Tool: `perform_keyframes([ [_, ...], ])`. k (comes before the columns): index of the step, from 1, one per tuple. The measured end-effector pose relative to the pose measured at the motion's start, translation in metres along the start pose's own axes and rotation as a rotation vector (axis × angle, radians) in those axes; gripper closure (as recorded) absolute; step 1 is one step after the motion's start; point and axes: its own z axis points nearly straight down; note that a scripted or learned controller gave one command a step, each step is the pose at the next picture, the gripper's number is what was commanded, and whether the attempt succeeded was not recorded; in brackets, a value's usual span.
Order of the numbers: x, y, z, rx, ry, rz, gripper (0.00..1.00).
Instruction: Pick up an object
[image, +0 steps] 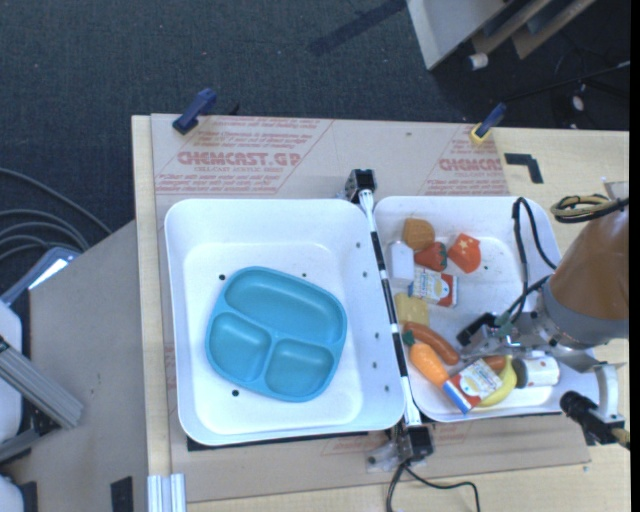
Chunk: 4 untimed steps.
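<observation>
STATUS: pick not confirmed | my gripper (497, 345) low in right bin (530, 212), over carton (473, 383), banana (506, 384) | grasp state: cannot tell | remaining: secure, lift

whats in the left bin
One blue divided plate with three compartments lies flat in the left bin, nothing on it. Whatever is beneath the plate is covered.

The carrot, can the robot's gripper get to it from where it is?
Probably yes. The carrot lies uncovered in the right bin, near its front, and the gripper hangs just beside it. A small carton crowds one end, so a clean grab isn't sure.
</observation>
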Motion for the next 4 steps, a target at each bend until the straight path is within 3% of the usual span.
perform_keyframes([
  [1, 0.000, 0.000, -0.010, -0.001, 0.000, 0.001, 1.00],
  [2, 0.000, 0.000, -0.010, -0.001, -0.001, 0.000, 0.00],
  [3, 0.002, 0.121, -0.002, -0.001, 0.000, -0.001, 0.00],
  [4, 0.001, 0.121, -0.012, -0.002, -0.002, -0.003, 1.00],
])
